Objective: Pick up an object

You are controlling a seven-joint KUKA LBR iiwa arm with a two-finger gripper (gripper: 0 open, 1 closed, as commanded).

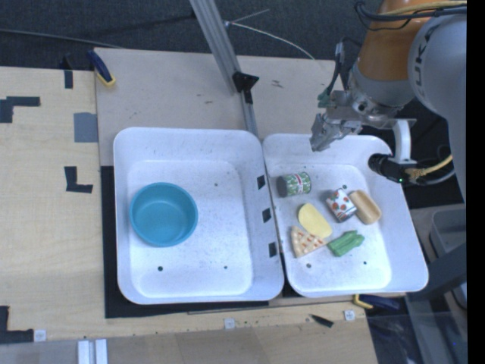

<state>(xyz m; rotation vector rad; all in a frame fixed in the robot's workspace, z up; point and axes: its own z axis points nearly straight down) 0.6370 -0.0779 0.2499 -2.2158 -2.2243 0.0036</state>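
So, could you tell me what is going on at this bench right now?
The arm reaches in from the right, and its gripper hovers over the far edge of the right bin. That bin holds a small can, a yellow piece, a pizza slice, a green vegetable, a red-and-white item and a bread roll. A blue bowl sits in the left bin. Nothing has been picked up.

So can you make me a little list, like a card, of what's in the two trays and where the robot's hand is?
left bin: one blue bowl
right bin: green-and-white can on its side, yellow piece, waffle-like wedge, green piece, red-and-white item, tan piece
gripper: above the right bin's far edge, near the can, nothing seen in it
arm: comes in from the right
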